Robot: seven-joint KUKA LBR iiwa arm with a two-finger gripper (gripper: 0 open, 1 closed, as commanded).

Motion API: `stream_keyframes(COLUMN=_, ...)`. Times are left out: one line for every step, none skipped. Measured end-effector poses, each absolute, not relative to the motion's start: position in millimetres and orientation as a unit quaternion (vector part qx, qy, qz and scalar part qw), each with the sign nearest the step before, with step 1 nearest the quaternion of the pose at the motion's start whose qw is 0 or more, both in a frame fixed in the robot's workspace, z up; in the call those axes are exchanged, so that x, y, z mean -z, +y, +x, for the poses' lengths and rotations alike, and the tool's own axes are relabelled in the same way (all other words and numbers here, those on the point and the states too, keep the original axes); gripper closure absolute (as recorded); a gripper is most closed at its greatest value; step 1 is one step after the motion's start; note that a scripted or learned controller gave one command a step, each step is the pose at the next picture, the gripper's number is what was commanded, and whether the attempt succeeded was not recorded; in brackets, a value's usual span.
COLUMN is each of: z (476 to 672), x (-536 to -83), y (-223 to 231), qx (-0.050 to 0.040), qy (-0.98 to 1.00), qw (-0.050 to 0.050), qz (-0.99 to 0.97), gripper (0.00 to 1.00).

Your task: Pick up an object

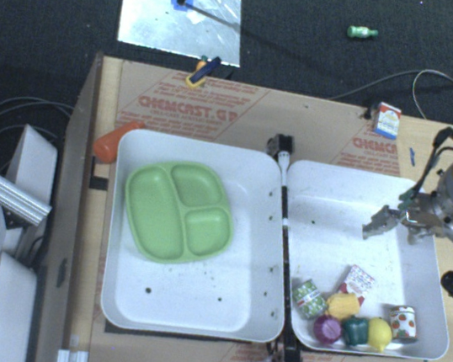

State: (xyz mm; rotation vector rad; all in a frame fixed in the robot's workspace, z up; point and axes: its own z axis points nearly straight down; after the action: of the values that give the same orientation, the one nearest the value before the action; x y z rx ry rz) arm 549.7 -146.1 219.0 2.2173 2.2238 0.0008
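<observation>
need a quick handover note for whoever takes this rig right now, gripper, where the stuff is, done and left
Gripper: above the upper part of the right bin, nothing seen between its fingers.
Objects: small toys clustered in the right bin's near corner, apart from the gripper. Green divided plate lies in the left bin.
Done: nothing picked up yet.
Left: move to the cluster, grasp one item, lift.

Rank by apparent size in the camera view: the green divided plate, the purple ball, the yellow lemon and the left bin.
1. left bin
2. green divided plate
3. yellow lemon and purple ball: these look about alike, so no ranking.
</observation>
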Motion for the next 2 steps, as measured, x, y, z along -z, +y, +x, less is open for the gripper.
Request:
stream_keyframes(z=585.7, x=-144, y=-149, qx=0.0002, qy=0.709, qw=0.0, qz=0.706, gripper=0.0)
stream_keyframes(z=616.7, x=-97, y=-118, qx=-0.0004, qy=0.709, qw=0.0, qz=0.706, gripper=0.0)
